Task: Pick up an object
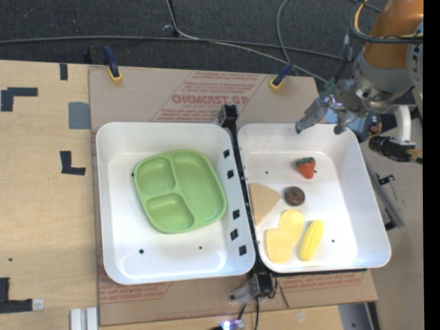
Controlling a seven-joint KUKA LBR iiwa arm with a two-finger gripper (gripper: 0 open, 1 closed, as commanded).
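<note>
End effector (pixel 322 119) hangs over the far rim of the right bin (pixel 364 184), near its top corner, two fingers (pixel 306 121) spread apart, nothing between them. Grey arm with orange band (pixel 399 9) comes in from upper right.

Right bin contents: strawberry (pixel 306 167), red with green top, toward the far side, near the end effector but apart from it. Brown round piece (pixel 295 196) just below the strawberry. Tan wedge-shaped slice (pixel 263 199) to the left of it, against the bin's left wall. Pale yellow pear-like piece (pixel 282 237) at the near side, corn cob (pixel 311 240) just beside it on the right, touching or nearly so.

Left bin (pixel 113 184) holds a green divided plate (pixel 179 191), three compartments, lying flat, about centered.

Both bins sit side by side on a cardboard sheet (pixel 199 95) on the surface, black clips (pixel 230 119) along the seam between them. Two blue-yellow clamps (pixel 112 65) at the cardboard's far edge. Cables (pixel 206 40) run across the dark backdrop.
</note>
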